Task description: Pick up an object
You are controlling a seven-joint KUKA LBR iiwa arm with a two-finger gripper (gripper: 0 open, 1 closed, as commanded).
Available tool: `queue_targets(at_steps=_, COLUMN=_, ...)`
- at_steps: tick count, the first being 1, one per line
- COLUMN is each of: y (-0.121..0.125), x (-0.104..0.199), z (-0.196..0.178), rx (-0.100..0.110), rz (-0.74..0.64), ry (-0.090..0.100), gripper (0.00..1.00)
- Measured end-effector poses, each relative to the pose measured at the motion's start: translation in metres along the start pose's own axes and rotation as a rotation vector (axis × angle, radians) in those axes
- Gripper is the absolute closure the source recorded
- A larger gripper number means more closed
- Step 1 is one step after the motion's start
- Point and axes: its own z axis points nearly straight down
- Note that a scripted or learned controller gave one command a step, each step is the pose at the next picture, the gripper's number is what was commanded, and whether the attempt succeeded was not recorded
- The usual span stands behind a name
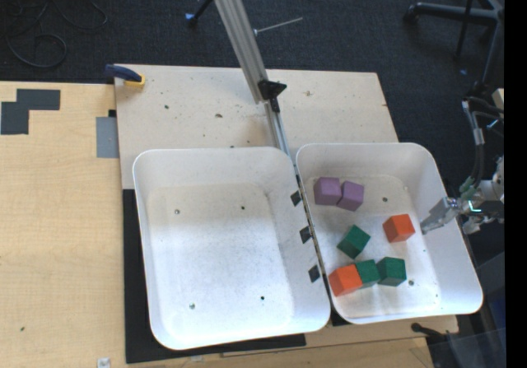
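A: Two white bins side by side on the bench. Left bin [165,193], right bin [440,185]. All the blocks sit in the right one.

B: List them.

A: Two purple cubes touching, purple cube [328,190] and second purple cube [351,195], near the bin's upper left. Orange cube [398,227] alone, toward the right wall. Green cube [355,240] mid-bin, turned at an angle. Bottom row of three in a line, touching: lower orange cube [346,279], then dark green cube [367,272], then right green cube [392,271].

B: Gripper?

A: Gripper [440,216] is at the right bin's right rim, about level with the lone orange cube, near it but apart. Small and blurry; a pale metal finger shape points in toward the bin.

B: Spread or pinched?

A: Cannot tell. Too small. Nothing visible between its tips, no block lifted; every cube rests on the bin floor.

B: Anything else?

A: Slanted aluminium rail [243,37] runs from top centre down to the seam between the bins. Three black clips [305,234] along that seam. Blue-and-yellow clamp [125,75] at the board's upper left corner. Office chair base [461,4] top right on dark carpet.
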Motion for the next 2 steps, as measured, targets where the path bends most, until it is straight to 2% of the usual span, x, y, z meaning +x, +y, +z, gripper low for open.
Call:
queue_targets(at_steps=1, y=0.000, x=0.000, z=-0.002, rx=-0.003, rz=0.001, ry=-0.001, gripper=0.00)
queue_targets(at_steps=2, y=0.007, x=-0.003, z=0.059, rx=0.002, rz=0.001, ry=0.001, gripper=0.00)
